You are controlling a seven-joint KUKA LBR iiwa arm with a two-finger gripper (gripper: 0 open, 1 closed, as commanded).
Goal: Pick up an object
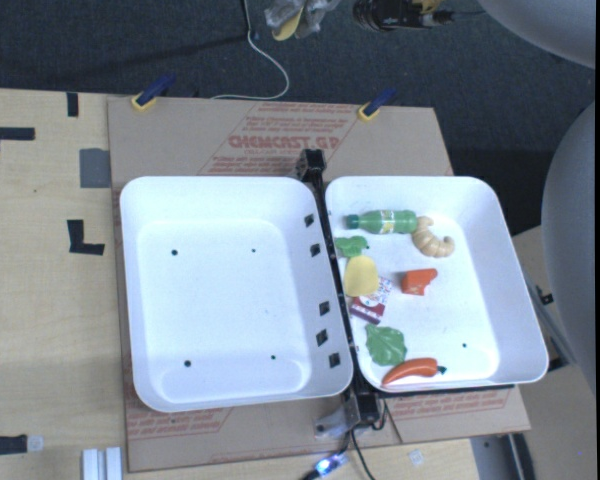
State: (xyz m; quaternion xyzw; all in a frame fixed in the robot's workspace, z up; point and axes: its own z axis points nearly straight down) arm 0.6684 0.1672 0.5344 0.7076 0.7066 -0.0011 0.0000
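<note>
The arm point(576, 218) fills the right edge as a grey bulk, well apart from the items; I cannot tell the state of the hand.

The left bin point(220, 288) is bare white, so a descent there grasps nothing. The right bin point(480, 268) holds every candidate, crowded toward the divider wall, and that is the main risk: a reach for anything along that wall may strike it or the rim.

The green bottle point(382, 222) lies flat near the far wall and is likely to roll. The chilli point(412, 371) lies by the near rim. A green leaf point(385, 344) looks flat and hard to pinch. The yellow piece point(360, 276) touches a red packet point(370, 306), so both may lift. The orange piece point(417, 282) sits clearest.
</note>
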